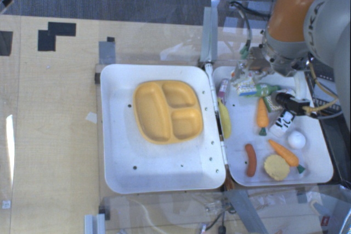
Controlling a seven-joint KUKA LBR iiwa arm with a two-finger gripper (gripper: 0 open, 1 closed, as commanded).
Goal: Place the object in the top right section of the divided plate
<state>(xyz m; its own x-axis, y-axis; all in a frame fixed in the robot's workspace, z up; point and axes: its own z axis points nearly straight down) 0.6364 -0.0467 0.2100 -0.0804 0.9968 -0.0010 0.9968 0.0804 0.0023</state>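
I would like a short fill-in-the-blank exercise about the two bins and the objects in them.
1. The divided plate lies in the ___ bin.
2. The plate's colour is ___.
3. The number of carrots in the right bin is ___.
4. The sausage lies just left of a ___ round cookie.

Missing words: left; yellow; two; yellow

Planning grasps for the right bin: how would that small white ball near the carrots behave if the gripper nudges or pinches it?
The white ball looks round and smooth, so a nudge would probably send it rolling toward the carrot lying beside it. Its curved surface may squirt out of a pinch. It looks light, though the view cannot confirm that.
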